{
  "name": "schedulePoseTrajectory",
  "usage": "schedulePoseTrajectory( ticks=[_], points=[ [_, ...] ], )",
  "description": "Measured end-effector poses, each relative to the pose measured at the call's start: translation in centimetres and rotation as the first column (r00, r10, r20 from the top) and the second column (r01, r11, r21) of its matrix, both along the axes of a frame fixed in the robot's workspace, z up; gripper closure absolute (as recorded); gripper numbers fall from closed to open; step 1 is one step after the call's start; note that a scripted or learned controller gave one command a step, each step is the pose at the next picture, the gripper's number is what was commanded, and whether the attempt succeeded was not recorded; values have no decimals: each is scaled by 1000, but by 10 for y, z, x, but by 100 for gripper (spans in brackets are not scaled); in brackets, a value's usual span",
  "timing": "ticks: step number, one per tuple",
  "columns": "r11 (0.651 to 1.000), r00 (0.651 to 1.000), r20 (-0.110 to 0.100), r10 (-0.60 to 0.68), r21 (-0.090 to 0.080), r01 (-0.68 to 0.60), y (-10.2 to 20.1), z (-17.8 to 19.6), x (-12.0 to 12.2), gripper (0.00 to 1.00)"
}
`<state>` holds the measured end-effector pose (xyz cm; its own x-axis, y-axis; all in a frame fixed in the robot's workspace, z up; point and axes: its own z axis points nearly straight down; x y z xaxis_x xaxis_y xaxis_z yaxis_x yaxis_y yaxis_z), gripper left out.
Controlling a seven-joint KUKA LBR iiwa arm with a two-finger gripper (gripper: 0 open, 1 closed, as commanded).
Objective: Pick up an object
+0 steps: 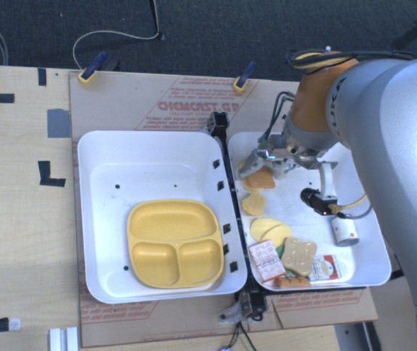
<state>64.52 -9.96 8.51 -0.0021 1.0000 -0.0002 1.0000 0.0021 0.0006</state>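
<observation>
My gripper [265, 161] is low over the upper left part of the right bin [369, 269], close to the divider between the bins. Directly under it lies a tan bread-like piece [260, 180], touching or nearly touching the gripper's tip. Below that lie a pale yellow disc [253, 205] and yellow slices [270, 230]. Along the bin's front edge sit a red-and-white packet [265, 260], a tan cracker-like square [298, 255] and a small red-and-white sachet [326, 268]. The grey arm with its orange band [314, 101] covers the bin's right side.
The left bin [106, 159] holds a yellow compartment tray [175, 241] toward its front. A black cable and a white cylinder [344, 231] hang by the wrist over the right bin. Yellow and blue clamps [91, 69] hold the cardboard base at the back.
</observation>
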Motion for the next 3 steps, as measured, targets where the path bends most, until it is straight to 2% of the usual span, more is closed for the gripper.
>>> schedulePoseTrajectory(
  ticks=[1,2,3],
  points=[
    [1000,1000,0,0,-1,0,5,0,-6,0],
    [1000,1000,-6,1,-3,-1,4,-1,23,0],
    [1000,1000,-3,-2,-1,2,0,2,5,0]
  ],
)
